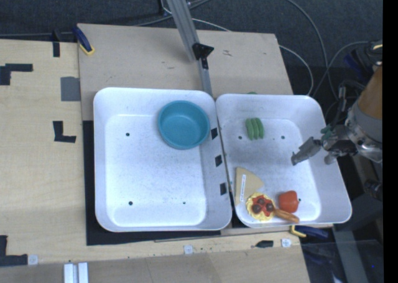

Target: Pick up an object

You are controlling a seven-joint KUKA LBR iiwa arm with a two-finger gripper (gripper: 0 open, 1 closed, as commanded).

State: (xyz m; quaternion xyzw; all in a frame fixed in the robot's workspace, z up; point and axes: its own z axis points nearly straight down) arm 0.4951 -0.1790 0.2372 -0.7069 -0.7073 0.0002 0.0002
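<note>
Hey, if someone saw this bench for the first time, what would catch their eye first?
Probably the round blue bowl, sitting alone near the top right corner of the left white bin. Next, the bright cluster at the bottom of the right white bin: a red tomato-like toy beside a yellow and red toy food piece, with a small green ridged toy higher up. The grey gripper hangs over that bin's right side.

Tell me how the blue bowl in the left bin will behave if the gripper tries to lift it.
The blue bowl looks rigid, probably light plastic, so it should not flex. It sits upright with its mouth up, so tipping seems unlikely. Its smooth round wall may slip from two fingers; the rim looks like the safer hold. The gripper is over the right bin.
</note>
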